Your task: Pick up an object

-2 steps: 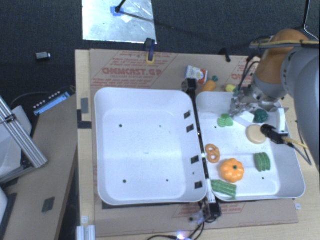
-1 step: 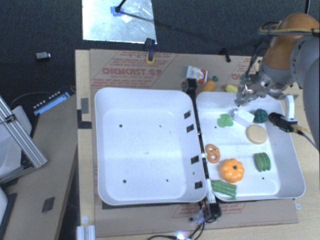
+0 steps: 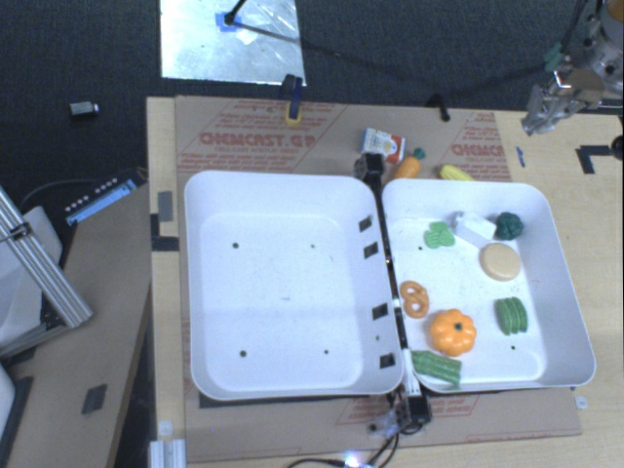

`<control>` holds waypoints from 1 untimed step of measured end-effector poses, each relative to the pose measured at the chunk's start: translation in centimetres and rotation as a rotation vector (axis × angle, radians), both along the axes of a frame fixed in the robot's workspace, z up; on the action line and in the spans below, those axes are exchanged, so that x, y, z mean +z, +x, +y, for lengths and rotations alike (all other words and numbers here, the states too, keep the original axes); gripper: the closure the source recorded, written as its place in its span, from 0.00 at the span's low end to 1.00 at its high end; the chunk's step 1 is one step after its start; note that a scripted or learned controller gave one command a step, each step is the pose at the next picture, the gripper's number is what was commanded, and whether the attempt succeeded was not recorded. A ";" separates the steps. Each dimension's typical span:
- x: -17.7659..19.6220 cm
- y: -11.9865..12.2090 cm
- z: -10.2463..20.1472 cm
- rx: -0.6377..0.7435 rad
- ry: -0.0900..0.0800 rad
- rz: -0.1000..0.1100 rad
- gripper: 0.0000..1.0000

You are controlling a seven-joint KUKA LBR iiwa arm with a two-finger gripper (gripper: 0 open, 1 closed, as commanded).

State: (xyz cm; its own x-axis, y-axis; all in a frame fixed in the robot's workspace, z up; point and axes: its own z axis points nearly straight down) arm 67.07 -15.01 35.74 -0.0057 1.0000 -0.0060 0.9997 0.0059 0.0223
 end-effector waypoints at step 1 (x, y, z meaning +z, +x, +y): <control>13.4 -0.2 2.0 0.002 0.002 0.002 1.00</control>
